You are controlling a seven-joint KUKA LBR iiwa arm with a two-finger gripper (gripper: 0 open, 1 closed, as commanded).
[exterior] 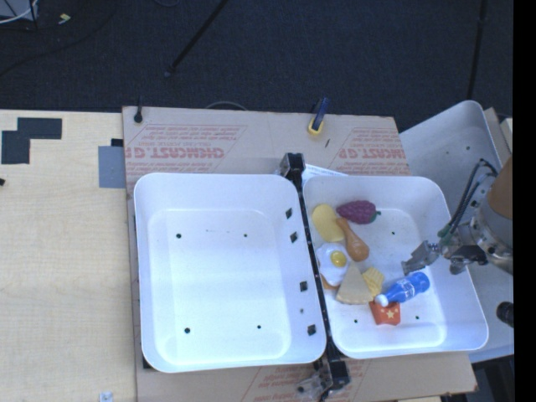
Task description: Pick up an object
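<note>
Blue bottle lying flat, white cap toward lower left, gripper just above, jaw state unclear

The pale wooden bench carries a printed brown cardboard sheet, on which two shallow white plastic bins sit touching side by side.

Upside-down red print "CHEMCAST GP" twice on cardboard sheet under bins
</note>
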